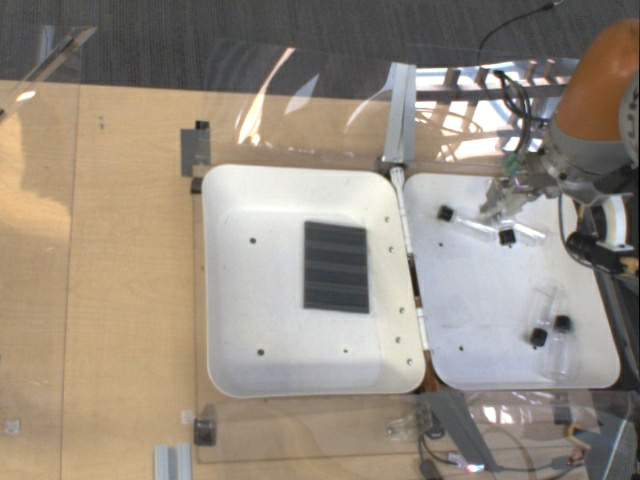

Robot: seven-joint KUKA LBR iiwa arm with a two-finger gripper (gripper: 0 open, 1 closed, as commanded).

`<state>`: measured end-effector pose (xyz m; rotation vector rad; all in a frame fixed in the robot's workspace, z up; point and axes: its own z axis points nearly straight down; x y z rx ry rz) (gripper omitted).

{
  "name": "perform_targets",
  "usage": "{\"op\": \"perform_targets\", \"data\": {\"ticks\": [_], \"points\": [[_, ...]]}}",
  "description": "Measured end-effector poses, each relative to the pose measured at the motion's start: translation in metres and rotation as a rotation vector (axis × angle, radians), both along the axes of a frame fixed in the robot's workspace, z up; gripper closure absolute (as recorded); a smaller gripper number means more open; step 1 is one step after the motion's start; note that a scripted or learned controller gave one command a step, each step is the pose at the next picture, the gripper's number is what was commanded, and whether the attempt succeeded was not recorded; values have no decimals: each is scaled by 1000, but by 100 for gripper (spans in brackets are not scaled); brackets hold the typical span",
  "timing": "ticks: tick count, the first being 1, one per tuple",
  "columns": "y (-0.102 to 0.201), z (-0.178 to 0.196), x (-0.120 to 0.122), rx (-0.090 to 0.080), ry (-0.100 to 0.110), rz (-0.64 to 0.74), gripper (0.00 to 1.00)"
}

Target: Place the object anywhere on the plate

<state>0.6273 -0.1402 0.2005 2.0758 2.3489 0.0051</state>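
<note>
A dark grey ribbed plate [335, 266] lies flat in the middle of the left bin [240, 348]. In the right bin [470, 358], a clear tube with black end caps [475, 226] lies near the back, running from left to right. My gripper [499, 204] hangs low over the right end of that tube, at the back of the right bin. The view is too small to tell whether it touches the tube. The grey arm with its orange band [600, 78] comes in from the upper right.
Two more clear pieces with black caps [550, 330] lie near the front right corner of the right bin. A metal divider post [398, 118] stands behind the gap between the bins. Cables run at the back right and below the front edge.
</note>
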Motion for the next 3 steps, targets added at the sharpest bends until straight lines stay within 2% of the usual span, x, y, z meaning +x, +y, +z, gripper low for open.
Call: {"op": "perform_targets", "data": {"ticks": [1,2,3], "points": [[61,24,28,1,0,85,100],[138,19,43,2,1,111,100],[182,-14,43,-1,1,662,100]]}}
